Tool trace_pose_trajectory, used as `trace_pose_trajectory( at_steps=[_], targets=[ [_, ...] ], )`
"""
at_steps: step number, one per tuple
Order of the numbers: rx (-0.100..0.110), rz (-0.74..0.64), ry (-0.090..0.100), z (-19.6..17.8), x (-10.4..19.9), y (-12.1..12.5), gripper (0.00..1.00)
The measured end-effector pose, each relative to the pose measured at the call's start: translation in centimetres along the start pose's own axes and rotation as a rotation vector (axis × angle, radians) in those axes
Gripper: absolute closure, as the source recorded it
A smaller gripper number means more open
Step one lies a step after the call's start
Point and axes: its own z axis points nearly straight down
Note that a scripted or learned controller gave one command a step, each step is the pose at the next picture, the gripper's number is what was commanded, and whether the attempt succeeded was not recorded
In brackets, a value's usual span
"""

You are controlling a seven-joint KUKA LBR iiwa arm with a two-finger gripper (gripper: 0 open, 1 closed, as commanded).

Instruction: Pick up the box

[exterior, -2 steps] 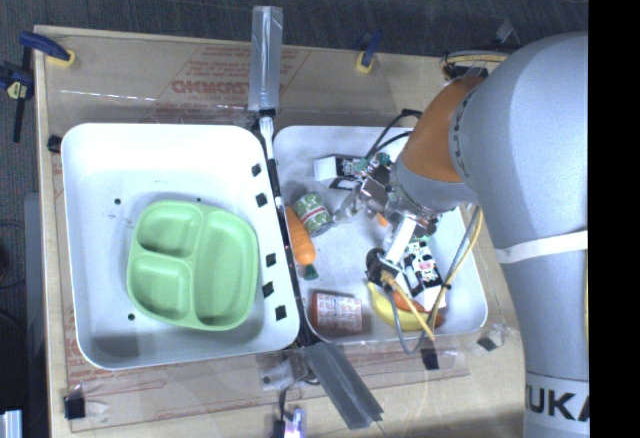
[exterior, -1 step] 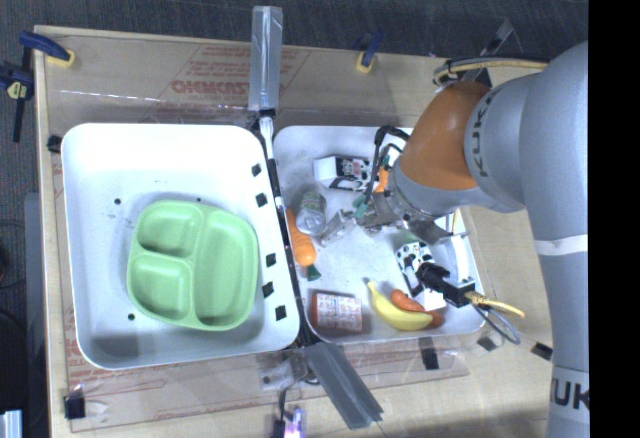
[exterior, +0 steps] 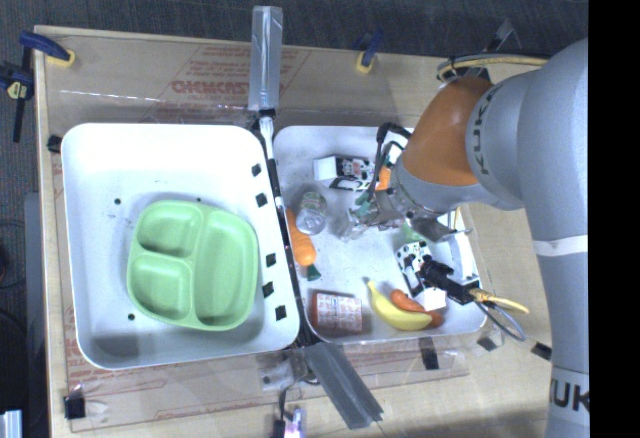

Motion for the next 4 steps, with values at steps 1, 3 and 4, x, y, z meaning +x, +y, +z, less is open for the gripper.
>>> trace_pose_trajectory(
  at_steps=[1, 3, 4],
  targets=[
    [0.000, 0.000, 0.000, 0.0, 0.0, 0.0, 0.00],
    [-0.001, 0.253, -0.001, -0.2, -1.0, 6.6, 1.00],
    [-0.001, 0.252, -0.001, -0.2, -1.0, 6.6, 0.00]
  ],
)
